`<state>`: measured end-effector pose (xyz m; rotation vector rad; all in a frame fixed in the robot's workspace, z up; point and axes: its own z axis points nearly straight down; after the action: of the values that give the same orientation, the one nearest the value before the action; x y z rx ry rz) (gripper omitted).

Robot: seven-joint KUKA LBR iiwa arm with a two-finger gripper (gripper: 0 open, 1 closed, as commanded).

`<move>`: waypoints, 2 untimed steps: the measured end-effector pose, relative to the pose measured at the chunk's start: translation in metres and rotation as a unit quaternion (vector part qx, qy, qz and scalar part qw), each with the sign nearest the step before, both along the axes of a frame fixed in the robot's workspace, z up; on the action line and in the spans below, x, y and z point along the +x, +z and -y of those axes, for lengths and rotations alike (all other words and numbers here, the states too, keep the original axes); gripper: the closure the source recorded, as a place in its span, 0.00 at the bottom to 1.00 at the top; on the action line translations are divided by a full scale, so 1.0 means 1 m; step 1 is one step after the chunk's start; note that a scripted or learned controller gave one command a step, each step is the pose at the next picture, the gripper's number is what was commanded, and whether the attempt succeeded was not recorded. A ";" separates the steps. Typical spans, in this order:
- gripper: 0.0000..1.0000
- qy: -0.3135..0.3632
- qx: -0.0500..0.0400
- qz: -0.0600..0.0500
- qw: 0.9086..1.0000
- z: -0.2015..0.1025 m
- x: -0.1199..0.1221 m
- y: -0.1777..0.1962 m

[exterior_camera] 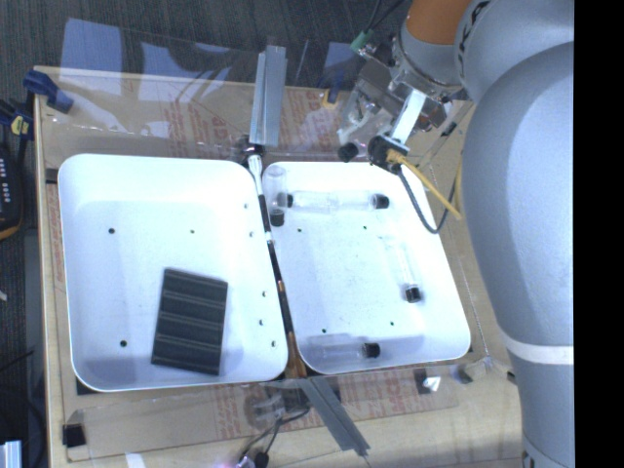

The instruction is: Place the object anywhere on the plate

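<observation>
Open end effector (363, 150) hovers above the right bin's (429, 261) far rim; dark ridged plate (191, 321) in left bin (88, 252)

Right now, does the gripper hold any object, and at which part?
Nothing is held. The gripper hangs above the far rim of the right bin, with nothing between its fingers.

I think I am working in a robot lab. A big grey arm (517, 164) reaches over a wooden worktop (146, 130) with two white bins (88, 178) fixed side by side. Loose wires (429, 198) hang about, and dark carpet (146, 8) covers the floor.
</observation>
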<state>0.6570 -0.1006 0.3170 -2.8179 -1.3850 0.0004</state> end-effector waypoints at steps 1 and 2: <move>1.00 0.043 0.000 -0.003 0.999 -0.117 -0.067 -0.054; 1.00 0.026 -0.001 -0.004 1.000 -0.190 -0.045 -0.128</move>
<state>0.6121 0.0898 0.1888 -2.7787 -1.4575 0.0136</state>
